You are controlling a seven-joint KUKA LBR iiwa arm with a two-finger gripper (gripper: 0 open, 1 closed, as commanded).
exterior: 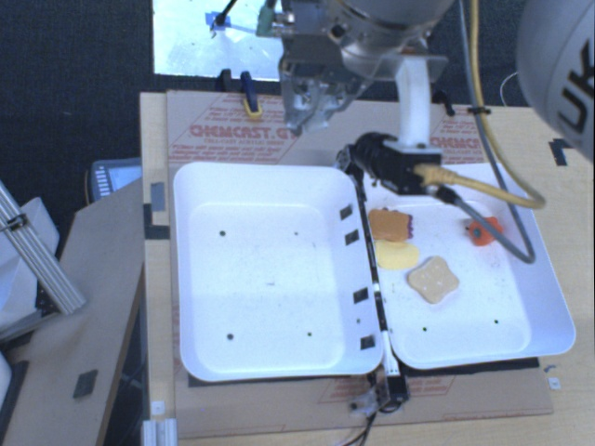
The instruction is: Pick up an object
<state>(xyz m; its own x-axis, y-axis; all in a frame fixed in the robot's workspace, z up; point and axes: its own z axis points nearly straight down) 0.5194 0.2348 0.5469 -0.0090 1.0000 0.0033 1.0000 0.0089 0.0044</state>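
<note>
Tan, toast-shaped piece (433, 280) lies flat in the right bin (521, 333) (gripper (311, 114) state: cannot tell).

two white bins sit side by side on the bench: the left bin (265, 268) and the right bin (521, 314). in the right one i count four small things: one orange-topped slab with a purple edge (390, 225), one flat yellow piece (398, 255) just below it, one tan toast-shaped piece (433, 280), and one small orange object (481, 231) off toward the far side, partly behind a cable. one arm hangs over the bench, carrying one gripper (311, 110).
</note>
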